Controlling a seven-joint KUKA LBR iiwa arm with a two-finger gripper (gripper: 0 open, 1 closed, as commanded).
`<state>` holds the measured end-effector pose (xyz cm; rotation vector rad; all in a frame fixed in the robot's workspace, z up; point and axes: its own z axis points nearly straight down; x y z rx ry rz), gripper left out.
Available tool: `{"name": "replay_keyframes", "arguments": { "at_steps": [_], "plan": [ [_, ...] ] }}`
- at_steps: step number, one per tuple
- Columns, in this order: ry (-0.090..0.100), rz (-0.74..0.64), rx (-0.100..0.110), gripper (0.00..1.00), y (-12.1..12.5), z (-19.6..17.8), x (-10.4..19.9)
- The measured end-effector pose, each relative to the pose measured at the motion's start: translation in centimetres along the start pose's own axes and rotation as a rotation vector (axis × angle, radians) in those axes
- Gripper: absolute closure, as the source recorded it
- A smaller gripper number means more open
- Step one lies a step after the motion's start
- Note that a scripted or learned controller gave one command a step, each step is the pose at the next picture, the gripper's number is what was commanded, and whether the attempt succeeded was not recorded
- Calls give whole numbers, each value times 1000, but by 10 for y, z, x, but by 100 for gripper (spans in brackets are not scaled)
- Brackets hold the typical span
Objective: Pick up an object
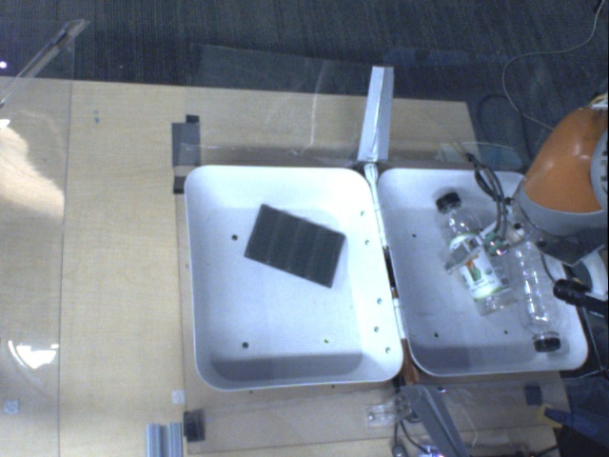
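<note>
Wooden surface fills most of the frame, carrying two white bins side by side. Left bin, centre of frame, contains one dark flat pad lying slightly askew in its upper half. Right bin, at centre right, contains two clear plastic bottles: one with a label, black cap toward the upper left, and a second bottle just beside it, cap toward the lower right. They lie close, possibly touching.

Arm enters at the right edge, orange band showing, wrist over the right bin.

Pincer sits directly above the labelled bottle. Cables and glare hide the tips; cannot tell how wide it stands or whether anything is held.

Judgement: straddle the labelled bottle across its body, away from its neighbour; clear round plastic may slip.
</note>
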<state>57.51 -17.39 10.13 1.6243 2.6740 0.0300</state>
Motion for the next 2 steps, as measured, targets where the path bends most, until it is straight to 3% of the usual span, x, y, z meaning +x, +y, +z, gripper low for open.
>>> {"name": "replay_keyframes", "arguments": {
  "at_steps": [1,2],
  "plan": [
    [-2,-212,17,100,-48,-49,-10],
    [-1,-399,16,100,40,-103,12]
  ]
}}
